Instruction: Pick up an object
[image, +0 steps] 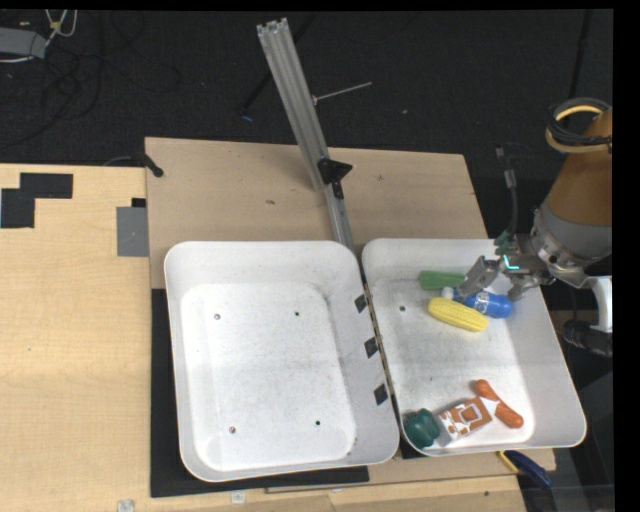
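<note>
Two white bins (190, 300) sat side by side on the bench. My gripper (497, 282) hung low in the right bin (560, 400), fingers spread over a blue object (493, 305) beside the corn (458, 314).

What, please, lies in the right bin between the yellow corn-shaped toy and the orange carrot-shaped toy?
In the camera view, only bare white bin floor lies between the yellow corn-shaped toy and the orange carrot-shaped toy.

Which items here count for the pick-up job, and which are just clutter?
For the job:
- claw
- blue object, at the claw
- corn
- green block
- right bin

Lying about:
- left bin
- orange carrot
- dark green piece
- small packet
- metal rail
</note>
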